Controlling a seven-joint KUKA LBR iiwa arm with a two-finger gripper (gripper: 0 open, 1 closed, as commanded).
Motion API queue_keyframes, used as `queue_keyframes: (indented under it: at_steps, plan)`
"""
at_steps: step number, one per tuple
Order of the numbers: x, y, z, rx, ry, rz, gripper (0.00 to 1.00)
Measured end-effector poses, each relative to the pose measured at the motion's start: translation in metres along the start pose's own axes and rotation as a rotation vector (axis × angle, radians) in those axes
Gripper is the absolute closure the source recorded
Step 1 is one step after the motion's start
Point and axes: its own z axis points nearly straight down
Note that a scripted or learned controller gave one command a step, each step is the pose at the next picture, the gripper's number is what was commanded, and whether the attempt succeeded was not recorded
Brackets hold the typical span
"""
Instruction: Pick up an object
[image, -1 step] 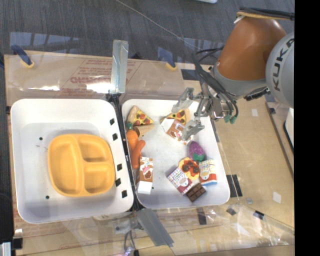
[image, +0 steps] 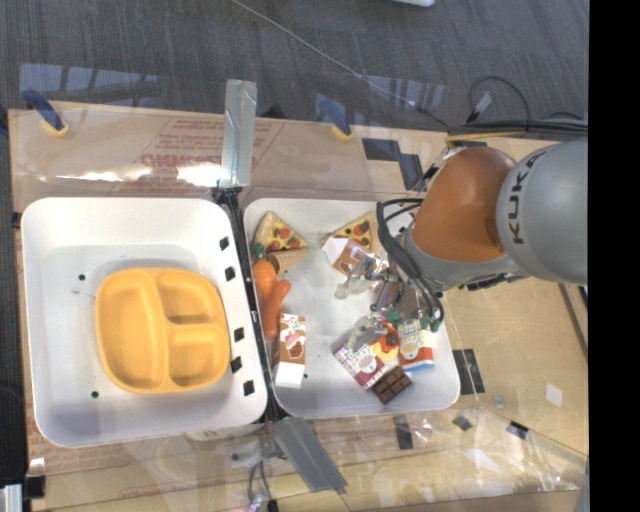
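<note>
Grey arm (image: 545, 215) reaching in from right | tool (image: 385, 310) hanging low over right bin (image: 310, 395), above snack packets (image: 375, 355) | tool state: cannot tell | yellow divided tray (image: 160, 328) sitting in left bin (image: 50, 300)

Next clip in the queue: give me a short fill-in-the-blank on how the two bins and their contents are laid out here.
1. The yellow divided tray lies in the ____ bin.
2. The carrot lies along the right bin's ____ wall.
3. The two pizza-slice toys lie near that bin's ____ edge.
4. The gripper is over the ____ bin.

Missing words: left; left; far (top); right
</note>
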Motion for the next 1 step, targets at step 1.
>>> queue_keyframes:
  at_steps: [1]
  plan:
    - [0.0239,-0.0395,0.0311,0.002,-0.023,0.011,0.0]
